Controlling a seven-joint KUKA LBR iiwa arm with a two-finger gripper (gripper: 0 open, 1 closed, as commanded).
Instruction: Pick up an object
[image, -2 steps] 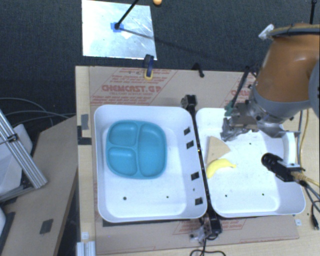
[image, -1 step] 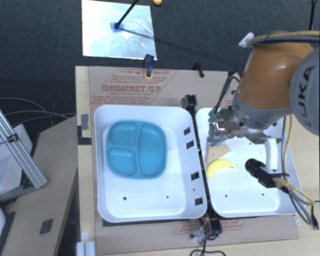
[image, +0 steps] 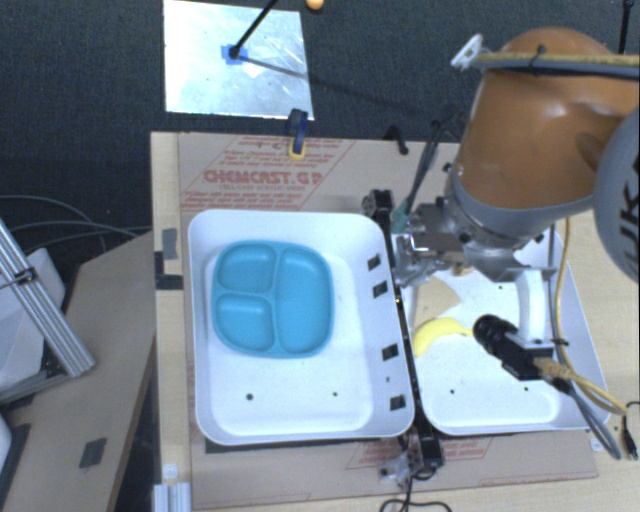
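camera view: yellow banana (image: 440, 334) just below the jaws (image: 425, 262), grip state unclear

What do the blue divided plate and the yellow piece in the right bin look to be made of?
Blue divided plate: likely moulded plastic, with an even colour, soft sheen and rounded compartment ridges. Yellow piece: probably plastic or foam, a smooth, curved, banana-like shape; partly hidden by the arm, so this is uncertain. Right bin: white plastic, faintly glossy.
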